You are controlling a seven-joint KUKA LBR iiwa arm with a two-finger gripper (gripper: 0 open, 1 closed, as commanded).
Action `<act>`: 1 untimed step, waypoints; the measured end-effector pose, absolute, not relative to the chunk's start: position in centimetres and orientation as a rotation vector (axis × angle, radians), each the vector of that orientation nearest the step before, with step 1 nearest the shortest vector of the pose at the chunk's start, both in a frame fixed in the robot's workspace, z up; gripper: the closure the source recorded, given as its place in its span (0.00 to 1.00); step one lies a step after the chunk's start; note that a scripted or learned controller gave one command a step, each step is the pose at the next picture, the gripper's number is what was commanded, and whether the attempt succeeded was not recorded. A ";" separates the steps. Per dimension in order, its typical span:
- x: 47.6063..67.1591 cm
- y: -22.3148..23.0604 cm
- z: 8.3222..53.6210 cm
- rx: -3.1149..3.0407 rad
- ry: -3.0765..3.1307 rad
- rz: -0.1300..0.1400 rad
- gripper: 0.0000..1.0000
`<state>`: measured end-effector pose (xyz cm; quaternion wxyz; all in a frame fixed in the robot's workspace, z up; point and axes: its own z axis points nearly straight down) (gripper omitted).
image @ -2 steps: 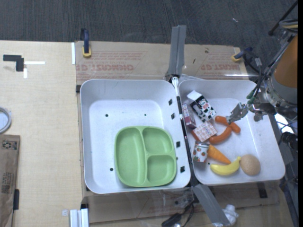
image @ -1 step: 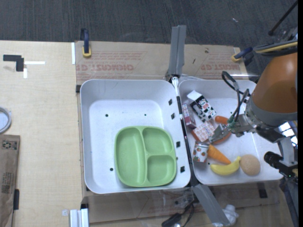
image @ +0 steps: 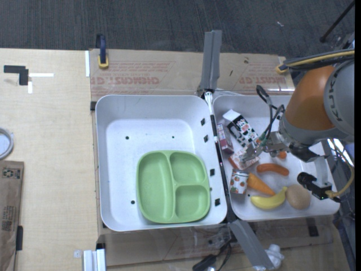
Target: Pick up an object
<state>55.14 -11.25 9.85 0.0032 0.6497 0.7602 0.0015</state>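
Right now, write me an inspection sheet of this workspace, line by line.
Surface: pale bench bearing two white bins, left bin and right bin, over a printed cardboard sheet.
Job's things: in the right bin, a cow-print carton, a small packet, a carrot, a red sausage, a banana and a tan potato.
Clutter: green divided plate in the left bin.
Grippers: pincer low over the right bin, beside the carton; its state cannot be told.
Cables: black cable looping by the wrist.
Surroundings: dark floor; tape roll at the left edge.
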 end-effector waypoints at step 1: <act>63.1 -10.0 9.3 2.287 2.151 -0.001 0.00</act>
